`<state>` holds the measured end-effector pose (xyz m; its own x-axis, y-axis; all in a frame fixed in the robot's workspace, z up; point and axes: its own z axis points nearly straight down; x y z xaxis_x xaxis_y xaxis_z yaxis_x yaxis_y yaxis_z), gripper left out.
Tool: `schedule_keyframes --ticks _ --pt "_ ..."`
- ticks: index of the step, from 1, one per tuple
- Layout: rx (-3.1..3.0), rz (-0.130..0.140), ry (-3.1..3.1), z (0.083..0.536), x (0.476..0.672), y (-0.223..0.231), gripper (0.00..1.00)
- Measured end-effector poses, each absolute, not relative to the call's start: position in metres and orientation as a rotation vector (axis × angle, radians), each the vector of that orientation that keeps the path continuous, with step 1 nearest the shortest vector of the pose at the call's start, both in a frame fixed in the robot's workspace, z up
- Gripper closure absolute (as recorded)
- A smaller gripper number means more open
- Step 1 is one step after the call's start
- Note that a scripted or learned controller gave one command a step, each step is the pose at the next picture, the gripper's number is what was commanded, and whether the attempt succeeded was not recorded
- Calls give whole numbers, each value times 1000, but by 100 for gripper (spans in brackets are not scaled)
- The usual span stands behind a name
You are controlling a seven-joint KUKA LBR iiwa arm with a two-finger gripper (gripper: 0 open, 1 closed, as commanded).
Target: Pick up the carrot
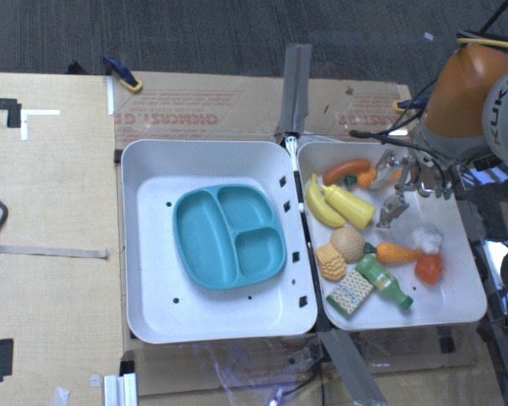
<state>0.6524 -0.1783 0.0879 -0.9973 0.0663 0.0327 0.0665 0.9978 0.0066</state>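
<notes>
Hovering over the right bin [466,307], with the end effector [395,212] spread and pinching nothing, just above and beside the carrot [397,253]. Lying near the bin's middle, between a green bottle [383,281] and a yellow bottle [350,206]. Approach step, by the look of it; next, lowering and closing across the orange body.

Two shallow white bins side by side. In left bin [144,252]: teal three-compartment plastic plate [229,235]. In right bin [457,299]: orange toy carrot [398,253] near centre, yellow plastic banana [320,205] at left, green toy bottle [384,282] in front of carrot, metal two-finger gripper [393,211] above, behind carrot.
</notes>
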Motion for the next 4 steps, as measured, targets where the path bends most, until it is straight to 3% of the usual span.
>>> schedule_keyframes --ticks 1,2,3,4 --pt "-192 -8 -3115 97 651 -217 0" --pt "-339 0 -3127 93 593 -189 0" --pt "-458 0 -3111 93 561 -122 0" --pt "-1034 0 -2968 92 479 -106 0"
